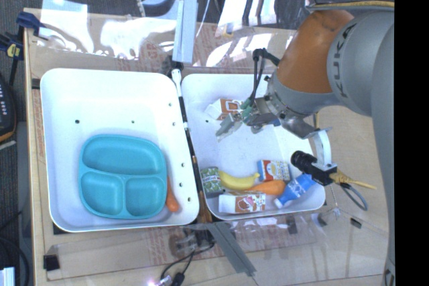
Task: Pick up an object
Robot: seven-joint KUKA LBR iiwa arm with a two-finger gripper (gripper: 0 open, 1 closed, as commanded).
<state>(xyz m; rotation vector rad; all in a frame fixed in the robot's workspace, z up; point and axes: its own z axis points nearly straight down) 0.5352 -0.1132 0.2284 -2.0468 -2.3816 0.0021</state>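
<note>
Two white bins on a cluttered bench, arm reaching over the right bin (201, 94).
Gripper (231, 122) hangs spread and empty near a small carton (231, 108) at its 12 o'clock; the banana (238, 180), long axis 9-to-3, lies toward 6 o'clock among other packets along the near wall.
</note>
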